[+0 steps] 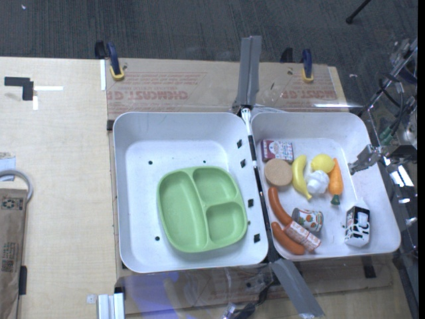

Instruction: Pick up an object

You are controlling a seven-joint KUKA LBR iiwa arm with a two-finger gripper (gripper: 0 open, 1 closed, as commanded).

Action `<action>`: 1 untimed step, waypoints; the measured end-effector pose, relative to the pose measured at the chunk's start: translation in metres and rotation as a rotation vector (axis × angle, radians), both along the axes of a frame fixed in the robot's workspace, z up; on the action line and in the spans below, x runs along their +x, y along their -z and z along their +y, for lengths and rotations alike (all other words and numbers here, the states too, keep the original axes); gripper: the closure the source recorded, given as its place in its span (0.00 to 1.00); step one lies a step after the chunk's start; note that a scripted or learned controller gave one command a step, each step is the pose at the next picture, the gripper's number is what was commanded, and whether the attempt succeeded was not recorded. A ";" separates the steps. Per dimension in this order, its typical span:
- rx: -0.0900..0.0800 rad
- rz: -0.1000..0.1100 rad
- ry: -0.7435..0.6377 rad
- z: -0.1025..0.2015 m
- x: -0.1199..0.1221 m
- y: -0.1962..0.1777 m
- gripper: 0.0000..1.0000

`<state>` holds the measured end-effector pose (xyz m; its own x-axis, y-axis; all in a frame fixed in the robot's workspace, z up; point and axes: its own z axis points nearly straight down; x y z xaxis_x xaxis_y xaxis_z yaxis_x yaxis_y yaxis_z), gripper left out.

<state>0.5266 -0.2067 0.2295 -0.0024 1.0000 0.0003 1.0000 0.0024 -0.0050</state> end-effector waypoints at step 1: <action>0.006 -0.005 -0.086 -0.007 0.025 0.128 0.00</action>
